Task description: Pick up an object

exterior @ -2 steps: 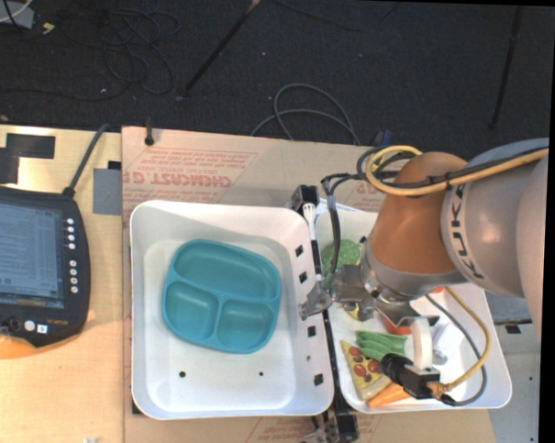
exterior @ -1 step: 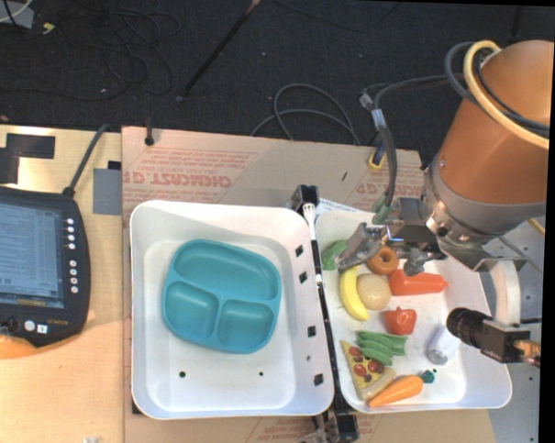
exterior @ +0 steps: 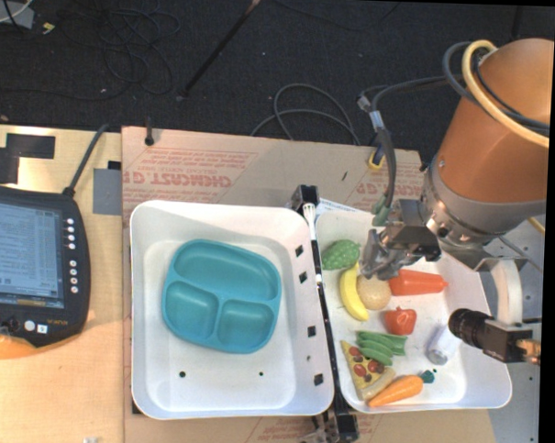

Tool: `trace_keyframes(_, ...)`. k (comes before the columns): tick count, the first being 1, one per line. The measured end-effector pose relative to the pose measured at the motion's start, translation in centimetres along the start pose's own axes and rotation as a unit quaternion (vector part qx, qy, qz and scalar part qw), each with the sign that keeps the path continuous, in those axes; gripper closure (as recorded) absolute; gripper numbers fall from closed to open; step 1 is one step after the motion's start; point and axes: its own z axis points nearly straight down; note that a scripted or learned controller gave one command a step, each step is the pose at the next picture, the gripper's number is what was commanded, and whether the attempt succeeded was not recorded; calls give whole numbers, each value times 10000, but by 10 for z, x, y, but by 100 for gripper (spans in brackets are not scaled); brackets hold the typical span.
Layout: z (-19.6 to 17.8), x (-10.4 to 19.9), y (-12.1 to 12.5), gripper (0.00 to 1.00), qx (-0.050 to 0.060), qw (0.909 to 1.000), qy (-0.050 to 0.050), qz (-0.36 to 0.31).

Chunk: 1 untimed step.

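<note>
My gripper [exterior: 377,262] hangs over the upper middle of the right bin [exterior: 495,382], under the grey and orange arm. Directly below and in front of it lies a pale round vegetable [exterior: 374,294], touching a yellow banana [exterior: 352,296] on its left. A green leafy piece [exterior: 340,255] sits to the gripper's left, and an orange carrot [exterior: 418,285] lies just to its right. I see nothing lifted off the bin floor.
Also in the right bin are a red pepper [exterior: 400,320], green pods [exterior: 382,344], a pizza slice [exterior: 364,364], a second carrot [exterior: 399,389] and a small white bottle [exterior: 437,346]. The left bin [exterior: 148,348] holds a teal divided plate [exterior: 221,294]. A control pendant [exterior: 32,260] lies at far left.
</note>
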Motion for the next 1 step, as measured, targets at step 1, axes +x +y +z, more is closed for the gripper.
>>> trace_keyframes(1, -9, 1, 0, 100, 17, 10000, -5, -34)
